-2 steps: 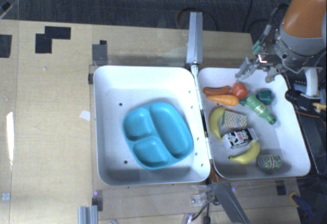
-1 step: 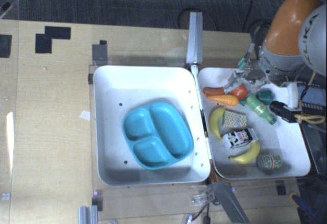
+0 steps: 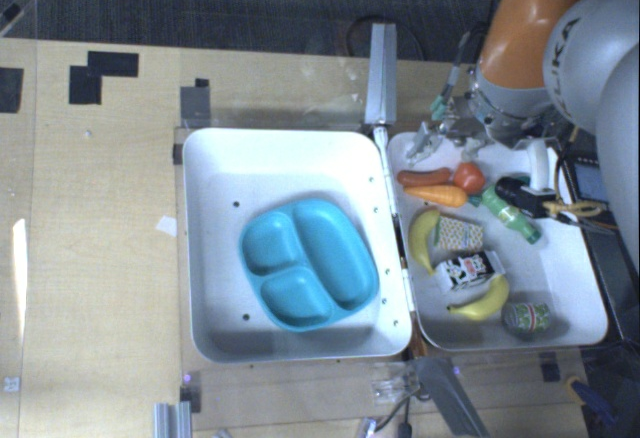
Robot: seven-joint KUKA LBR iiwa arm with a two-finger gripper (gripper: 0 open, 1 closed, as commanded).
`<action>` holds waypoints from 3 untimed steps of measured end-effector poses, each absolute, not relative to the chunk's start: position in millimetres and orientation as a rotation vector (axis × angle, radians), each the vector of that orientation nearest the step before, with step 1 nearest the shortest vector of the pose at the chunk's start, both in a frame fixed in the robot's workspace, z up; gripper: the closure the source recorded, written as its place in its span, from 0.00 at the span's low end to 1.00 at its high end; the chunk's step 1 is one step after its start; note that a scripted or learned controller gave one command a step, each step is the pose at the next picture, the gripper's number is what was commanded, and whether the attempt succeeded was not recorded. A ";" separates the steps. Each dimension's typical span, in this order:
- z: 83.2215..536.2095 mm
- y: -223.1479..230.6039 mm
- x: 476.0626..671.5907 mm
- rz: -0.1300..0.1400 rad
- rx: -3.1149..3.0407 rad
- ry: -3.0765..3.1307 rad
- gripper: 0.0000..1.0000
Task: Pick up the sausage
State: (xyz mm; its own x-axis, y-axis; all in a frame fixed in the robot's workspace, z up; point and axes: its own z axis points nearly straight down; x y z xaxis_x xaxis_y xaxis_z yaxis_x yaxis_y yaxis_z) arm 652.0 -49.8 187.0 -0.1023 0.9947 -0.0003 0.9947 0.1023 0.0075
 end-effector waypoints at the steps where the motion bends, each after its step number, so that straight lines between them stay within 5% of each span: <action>1: 159.2 -105.7 631.3 0.006 2.098 2.331 0.00; 2: 98.3 -110.1 666.4 0.020 2.000 2.402 0.00; 3: 113.3 -108.3 670.5 0.035 1.991 2.396 1.00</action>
State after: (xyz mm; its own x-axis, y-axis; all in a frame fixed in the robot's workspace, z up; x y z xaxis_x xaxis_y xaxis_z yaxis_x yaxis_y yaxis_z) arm 670.5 -108.3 113.3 -0.1830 0.9831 -0.0060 0.9825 0.1831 0.0345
